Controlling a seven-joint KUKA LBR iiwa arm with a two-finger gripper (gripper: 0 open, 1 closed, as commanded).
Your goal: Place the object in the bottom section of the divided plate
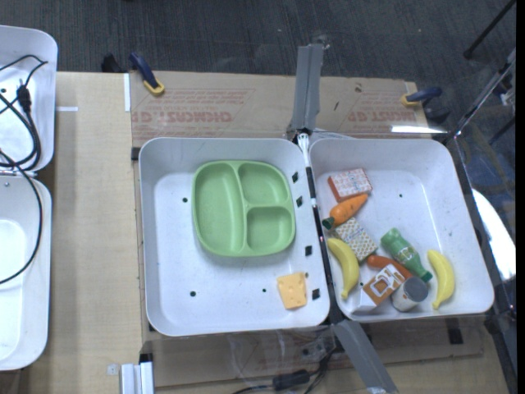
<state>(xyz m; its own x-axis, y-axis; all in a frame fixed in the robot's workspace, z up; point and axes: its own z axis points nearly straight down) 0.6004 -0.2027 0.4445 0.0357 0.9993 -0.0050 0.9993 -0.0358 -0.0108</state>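
Bench (90, 220): you had pale wood under both bins.
Left bin (172, 286): green divided plate (199, 220) sat centre-far.
Cheese wedge (292, 290): lay near-right of your plate, apart from it.
Right bin (418, 191): held carrot (346, 209), bananas (344, 265), other toys.
Jaws: you could not tell.

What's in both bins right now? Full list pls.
plate: 1, green, three sections, left bin
cheese: 1, yellow, left bin near front right corner
bananas: 2, yellow, right bin, one at left wall, one at right front
carrot: 1, orange, right bin
box: 1, red-orange, right bin, back
cracker: 1, speckled, right bin, middle
bottle: 1, green, right bin
can: 1, grey, right bin, front
carton: 1, orange and white, right bin, front
clamps: 2, blue and orange, back edge of bench
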